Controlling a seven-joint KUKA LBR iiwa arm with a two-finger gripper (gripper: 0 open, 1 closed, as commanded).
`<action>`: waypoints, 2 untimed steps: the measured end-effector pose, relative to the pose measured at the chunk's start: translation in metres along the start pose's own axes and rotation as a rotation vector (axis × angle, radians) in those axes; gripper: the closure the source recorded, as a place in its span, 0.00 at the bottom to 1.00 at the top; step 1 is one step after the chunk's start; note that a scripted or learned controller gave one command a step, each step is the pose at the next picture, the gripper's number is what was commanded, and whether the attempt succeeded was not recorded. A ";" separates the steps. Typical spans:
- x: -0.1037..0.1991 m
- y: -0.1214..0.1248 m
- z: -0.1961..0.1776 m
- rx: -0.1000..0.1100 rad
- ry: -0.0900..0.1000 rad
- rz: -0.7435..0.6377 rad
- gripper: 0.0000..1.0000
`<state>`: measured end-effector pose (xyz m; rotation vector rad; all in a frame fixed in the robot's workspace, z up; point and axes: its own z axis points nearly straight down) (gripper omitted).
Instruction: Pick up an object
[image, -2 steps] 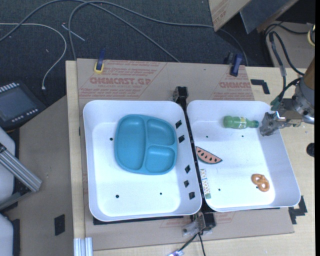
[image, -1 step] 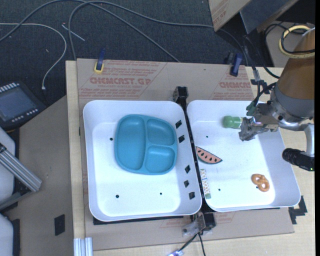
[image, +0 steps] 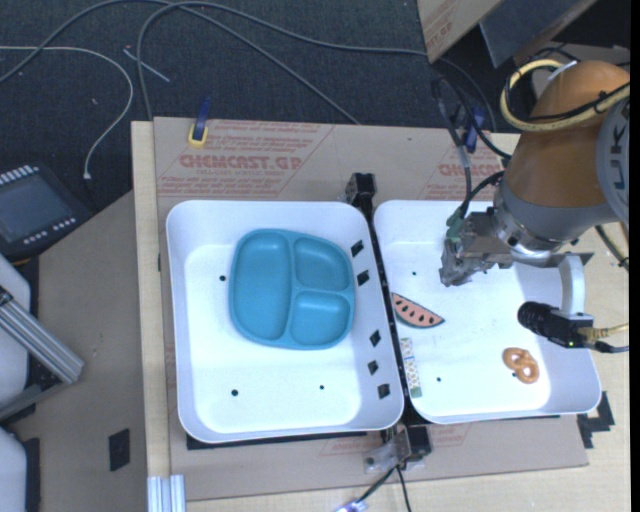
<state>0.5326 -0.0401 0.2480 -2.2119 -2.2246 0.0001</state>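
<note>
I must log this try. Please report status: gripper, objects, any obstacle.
Gripper over right bin, nothing seen between fingers. Watermelon slice and pretzel lie loose on right bin floor. Blue plate in left bin. No obstacle near slice.

Blue divided plate (image: 292, 290) lies in the left bin (image: 200, 400), toward its upper middle. Blue-and-yellow clamp (image: 200, 127) sits beyond that bin's far-left corner, on printed brown cardboard (image: 150, 300) under the bin. Dark screen device (image: 35, 205) lies left of the cardboard.

bins (image: 200, 300): smooth white plastic, slight sheen | divided plate (image: 292, 288): blue plastic, satin | surface (image: 150, 200): matt brown cardboard, red print | arm shell (image: 560, 140): glossy orange | watermelon slice (image: 416, 312), pretzel (image: 521, 364): matt, look like plastic
</note>
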 end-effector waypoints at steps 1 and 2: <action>0.051 0.006 0.015 0.001 0.000 0.000 1.00; 0.106 0.018 0.022 -0.003 0.000 -0.001 1.00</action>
